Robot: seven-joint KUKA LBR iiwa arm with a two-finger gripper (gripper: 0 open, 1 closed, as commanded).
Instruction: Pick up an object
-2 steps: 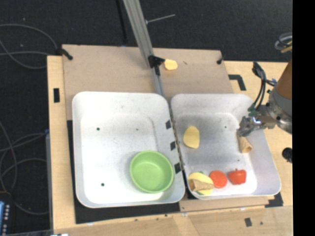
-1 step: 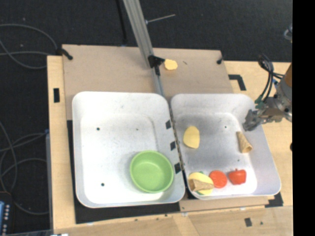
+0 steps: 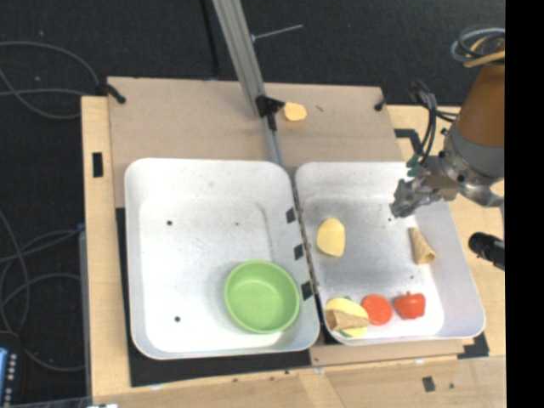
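in the right bin [image 3: 450,308] | pincer [image 3: 404,204] above floor (grip state unclear) | tan cone [image 3: 422,246] just beside, lower right

— What's in the right bin?
— A yellow lemon [image 3: 331,237] mid-frame, a tan cone [image 3: 422,246] to its right; lower down, a banana [image 3: 348,316], tomato [image 3: 376,309] and red pepper [image 3: 410,305].
— And left?
— A green bowl [image 3: 262,297], upright.

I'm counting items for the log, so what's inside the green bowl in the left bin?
The green bowl shows only its own green inside, with nothing in it. It rests on the floor of the left bin; the patch of bin floor under the bowl is covered.
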